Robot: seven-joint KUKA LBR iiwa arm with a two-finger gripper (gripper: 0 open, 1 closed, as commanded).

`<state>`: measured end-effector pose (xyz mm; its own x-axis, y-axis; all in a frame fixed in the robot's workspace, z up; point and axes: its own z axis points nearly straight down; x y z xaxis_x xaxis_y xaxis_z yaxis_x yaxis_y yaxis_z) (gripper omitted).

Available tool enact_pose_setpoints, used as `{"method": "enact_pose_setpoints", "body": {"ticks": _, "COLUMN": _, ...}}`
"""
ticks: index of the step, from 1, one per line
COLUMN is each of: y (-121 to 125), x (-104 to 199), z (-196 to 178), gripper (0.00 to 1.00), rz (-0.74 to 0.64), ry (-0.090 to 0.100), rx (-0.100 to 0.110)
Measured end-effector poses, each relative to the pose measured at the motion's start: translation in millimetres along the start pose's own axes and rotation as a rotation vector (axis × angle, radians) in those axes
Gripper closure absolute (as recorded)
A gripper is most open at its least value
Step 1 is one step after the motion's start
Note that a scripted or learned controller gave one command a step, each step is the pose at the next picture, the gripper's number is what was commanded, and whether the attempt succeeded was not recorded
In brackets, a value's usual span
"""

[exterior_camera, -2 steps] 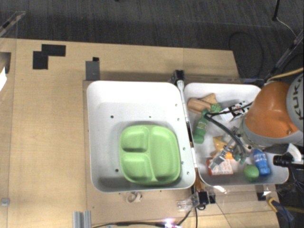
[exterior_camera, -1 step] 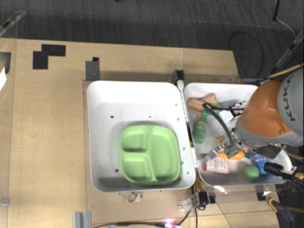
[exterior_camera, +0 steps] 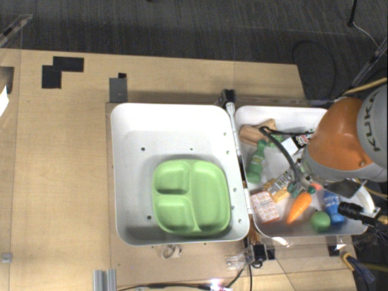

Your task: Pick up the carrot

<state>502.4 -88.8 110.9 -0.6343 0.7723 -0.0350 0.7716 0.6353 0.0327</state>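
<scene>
Carrot (exterior_camera: 298,208) in right bin (exterior_camera: 285,232) (top under arm); end effector grip unreadable.

A green plate (exterior_camera: 191,194) with three parts sits in the left white bin (exterior_camera: 139,132). In the right bin (exterior_camera: 285,113), a green ball (exterior_camera: 321,221) lies at the lower right of the picture.

I count two white bins: the left bin (exterior_camera: 130,162) at nine o'clock, the right bin (exterior_camera: 285,115) at three. One green divided plate (exterior_camera: 191,196). One carrot (exterior_camera: 299,207), one green bottle (exterior_camera: 257,161), one green ball (exterior_camera: 321,220), one blue item (exterior_camera: 333,204), one small printed packet (exterior_camera: 264,205).
</scene>
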Motion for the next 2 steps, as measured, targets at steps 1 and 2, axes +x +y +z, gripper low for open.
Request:
{"method": "enact_pose_setpoints", "body": {"ticks": 1, "y": -0.3, "x": 0.5, "z": 0.5, "gripper": 0.0, "rz": 0.0, "ry": 0.001, "rx": 0.001}}
{"method": "enact_pose_setpoints", "body": {"ticks": 2, "y": -25.0, "x": -26.7, "z": 11.4, "gripper": 0.0, "rz": -0.335, "ry": 0.007, "rx": 0.001}}
